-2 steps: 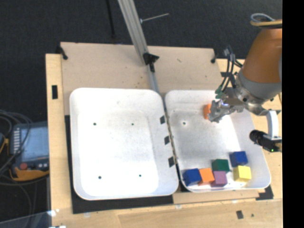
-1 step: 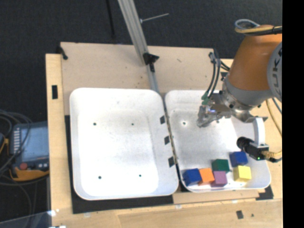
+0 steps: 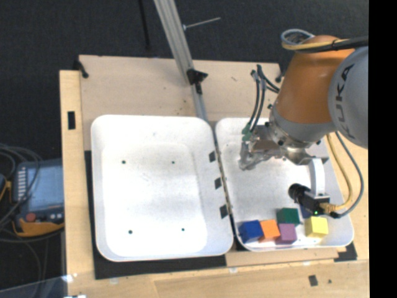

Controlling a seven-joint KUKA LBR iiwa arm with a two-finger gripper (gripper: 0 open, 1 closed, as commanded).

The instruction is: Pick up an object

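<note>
Camera view from above: a grey robot arm with an orange band (image 3: 310,79) reaches in from the right over the right-hand shallow white plastic bin (image 3: 248,135) on a pale wooden desk (image 3: 136,85).

The arm's metal two-finger hand (image 3: 251,156) hangs over the upper middle of the right bin, with nothing visibly between its fingers; I cannot tell whether they are open or closed. Five small cubes sit well apart from the hand, along the bin's near edge: a blue cube (image 3: 250,230), an orange cube (image 3: 270,229) just beside it, a purple cube (image 3: 287,233), a dark green cube (image 3: 288,216) just behind the purple one, and a yellow cube (image 3: 317,226) nearest the right wall. The left-hand shallow white plastic bin (image 3: 155,185) lies alongside, touching the right bin.
</note>
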